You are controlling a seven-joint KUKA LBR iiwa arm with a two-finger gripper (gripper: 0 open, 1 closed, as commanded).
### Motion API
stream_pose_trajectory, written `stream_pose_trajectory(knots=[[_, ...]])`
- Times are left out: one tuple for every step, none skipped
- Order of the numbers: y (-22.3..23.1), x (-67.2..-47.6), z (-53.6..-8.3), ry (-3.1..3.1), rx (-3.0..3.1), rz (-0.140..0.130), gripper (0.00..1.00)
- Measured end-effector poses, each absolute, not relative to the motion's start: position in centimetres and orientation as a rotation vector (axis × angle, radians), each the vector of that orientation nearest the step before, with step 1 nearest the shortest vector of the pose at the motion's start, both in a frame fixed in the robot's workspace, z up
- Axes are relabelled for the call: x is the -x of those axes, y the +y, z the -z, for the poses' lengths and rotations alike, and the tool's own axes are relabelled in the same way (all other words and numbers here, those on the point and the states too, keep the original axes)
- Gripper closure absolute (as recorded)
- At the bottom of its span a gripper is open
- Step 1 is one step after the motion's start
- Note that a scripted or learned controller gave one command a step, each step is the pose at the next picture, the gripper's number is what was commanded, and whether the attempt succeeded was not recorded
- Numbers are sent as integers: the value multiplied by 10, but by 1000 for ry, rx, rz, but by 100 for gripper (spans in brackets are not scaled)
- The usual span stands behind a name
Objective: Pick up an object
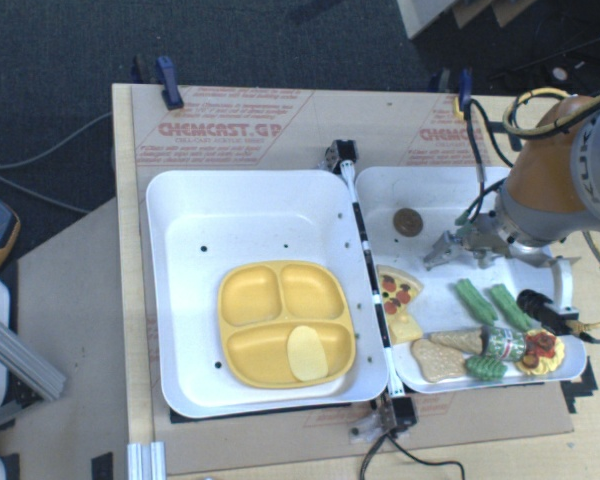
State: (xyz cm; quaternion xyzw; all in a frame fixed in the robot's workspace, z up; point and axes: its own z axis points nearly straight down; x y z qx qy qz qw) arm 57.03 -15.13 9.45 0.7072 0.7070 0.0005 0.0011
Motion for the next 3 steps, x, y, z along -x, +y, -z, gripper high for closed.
stream_pose_trajectory(knots=[[-169, -526, -84, 2221, -2228, 4, 0], [-168, -529, -95, 2219, -2221, -2, 100], [-138, -479, -218, 2220, -2215, -7, 100]])
